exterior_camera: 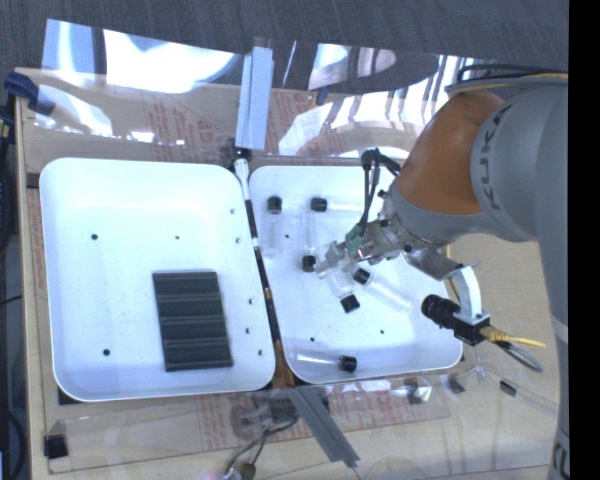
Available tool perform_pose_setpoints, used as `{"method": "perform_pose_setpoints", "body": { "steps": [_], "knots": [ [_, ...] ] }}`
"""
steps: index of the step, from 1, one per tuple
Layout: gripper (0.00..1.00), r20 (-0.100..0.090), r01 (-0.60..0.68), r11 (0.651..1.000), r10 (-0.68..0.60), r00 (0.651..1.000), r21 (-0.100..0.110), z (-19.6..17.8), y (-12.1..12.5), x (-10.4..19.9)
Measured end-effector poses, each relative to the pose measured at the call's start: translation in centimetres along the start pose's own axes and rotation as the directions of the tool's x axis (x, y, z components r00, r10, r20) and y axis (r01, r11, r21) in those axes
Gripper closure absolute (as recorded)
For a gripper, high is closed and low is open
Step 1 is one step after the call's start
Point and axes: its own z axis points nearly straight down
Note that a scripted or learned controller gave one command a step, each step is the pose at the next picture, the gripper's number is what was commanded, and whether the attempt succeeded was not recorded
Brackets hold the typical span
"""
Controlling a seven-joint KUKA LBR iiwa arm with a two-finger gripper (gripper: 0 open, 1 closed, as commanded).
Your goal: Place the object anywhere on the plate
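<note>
Heads up: your gripper (352, 256) hovers over right bin (435, 348), among clear vials with black caps (347, 304); can't tell what it's doing. Vials look light, slick, rolly (maybe fragile), so pinch mid-body across width. Black ridged plate (191, 319) sits in left bin (80, 198).

The gripper (342, 261) hangs low over the right bin (420, 348), among several small clear vials with black caps (348, 304) scattered around and just below it. Well to its left, in the left bin (80, 198), lies a dark ribbed plate (191, 319).
</note>
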Motion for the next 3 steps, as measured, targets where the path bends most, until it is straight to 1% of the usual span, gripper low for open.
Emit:
{"method": "perform_pose_setpoints", "body": {
  "steps": [1, 2, 3],
  "knots": [
    [1.0, 0.001, 0.001, 1.0, 0.0, 1.0, -0.001, -2.0, 5.9, 6.8],
    [1.0, 0.002, 0.024, 1.0, -0.024, 1.0, 0.0, -3.2, 12.3, 13.3],
    [1.0, 0.003, -0.103, 0.995, 0.103, 0.995, 0.004, 0.8, 2.0, 18.0]
  ]
}}
